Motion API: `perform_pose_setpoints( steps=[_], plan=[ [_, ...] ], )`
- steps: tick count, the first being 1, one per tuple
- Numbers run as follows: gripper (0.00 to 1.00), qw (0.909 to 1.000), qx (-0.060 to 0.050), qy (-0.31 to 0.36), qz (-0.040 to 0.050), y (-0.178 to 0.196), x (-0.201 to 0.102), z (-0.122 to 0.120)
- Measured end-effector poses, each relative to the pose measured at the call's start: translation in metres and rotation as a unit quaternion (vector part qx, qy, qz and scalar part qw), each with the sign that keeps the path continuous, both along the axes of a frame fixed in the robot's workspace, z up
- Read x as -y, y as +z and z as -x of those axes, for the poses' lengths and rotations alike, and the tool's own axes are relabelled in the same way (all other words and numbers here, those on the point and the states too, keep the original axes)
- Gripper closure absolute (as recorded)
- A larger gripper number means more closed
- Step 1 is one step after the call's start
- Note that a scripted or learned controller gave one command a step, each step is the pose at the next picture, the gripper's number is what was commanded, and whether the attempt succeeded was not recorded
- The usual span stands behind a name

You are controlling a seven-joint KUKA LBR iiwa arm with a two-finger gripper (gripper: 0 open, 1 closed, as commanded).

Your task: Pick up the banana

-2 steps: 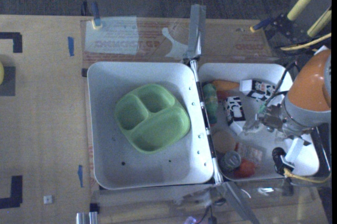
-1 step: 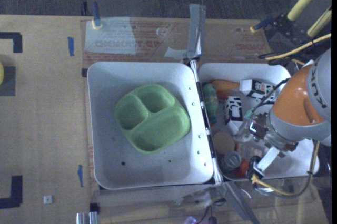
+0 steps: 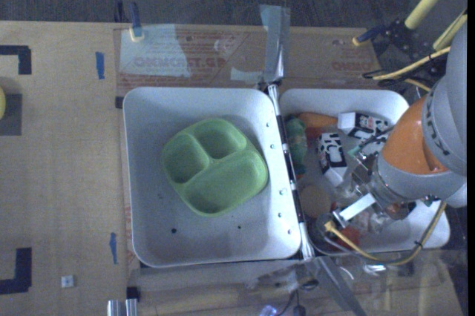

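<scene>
My gripper [image 3: 347, 224] reaches down into the front of the right bin [image 3: 427, 237], under the arm's orange band. The wrist hides what lies directly below it. Left of the gripper in that bin lie an orange carrot-like piece [image 3: 318, 119], a green item [image 3: 296, 135] and a brownish round thing [image 3: 315, 197]. Black-and-white printed packets [image 3: 332, 150] sit toward the bin's back. A small reddish bit [image 3: 349, 237] shows right by the gripper, and I cannot tell what it is.
The left bin [image 3: 148, 218] holds a green divided plate [image 3: 215, 166] near its middle. A metal divider [image 3: 286, 159] separates the two bins. Part of a yellow object [image 3: 2, 104] sits at the bench's far left edge. Yellow cables [image 3: 386, 72] run behind the right bin.
</scene>
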State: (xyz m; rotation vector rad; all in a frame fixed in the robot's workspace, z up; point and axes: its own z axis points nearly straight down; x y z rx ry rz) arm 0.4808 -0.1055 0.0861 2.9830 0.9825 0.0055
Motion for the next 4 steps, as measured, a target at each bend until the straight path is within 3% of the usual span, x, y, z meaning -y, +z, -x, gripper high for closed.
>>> perform_pose_setpoints(
  steps=[1,2,3,4],
  plan=[
    [0.00,0.9969,-0.003,0.078,-0.0001,0.010,-0.009,-0.088],
    [0.00,0.9968,-0.002,0.080,0.0004,0.103,0.069,-0.063],
    [0.00,0.9952,-0.002,-0.098,-0.0008,-0.001,0.028,-0.012],
    [0.00,0.9768,-0.004,-0.214,-0.0008,0.036,-0.008,0.002]
  ],
)
